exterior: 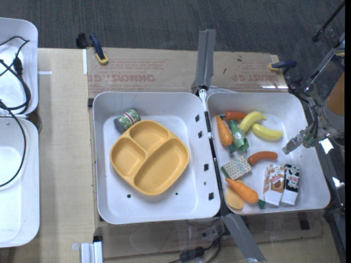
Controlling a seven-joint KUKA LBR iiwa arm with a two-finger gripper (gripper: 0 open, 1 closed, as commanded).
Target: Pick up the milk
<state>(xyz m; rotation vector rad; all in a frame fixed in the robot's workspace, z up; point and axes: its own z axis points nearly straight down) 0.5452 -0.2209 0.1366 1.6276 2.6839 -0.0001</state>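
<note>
The milk (291,186) is a small white carton with black cow patches. It lies in the front right corner of the right bin (307,111), beside a white and orange carton (273,184). My gripper (296,143) hangs over the right side of that bin, a short way behind the milk and apart from it. It points left, toward a red sausage (262,157). I see nothing held in it.
The right bin also holds two bananas (259,125), carrots (224,131), a green bottle (238,136), a checked cracker (236,169) and another carrot (244,190). In the left bin (104,147) lie a yellow divided plate (149,156) and a small can (126,119).
</note>
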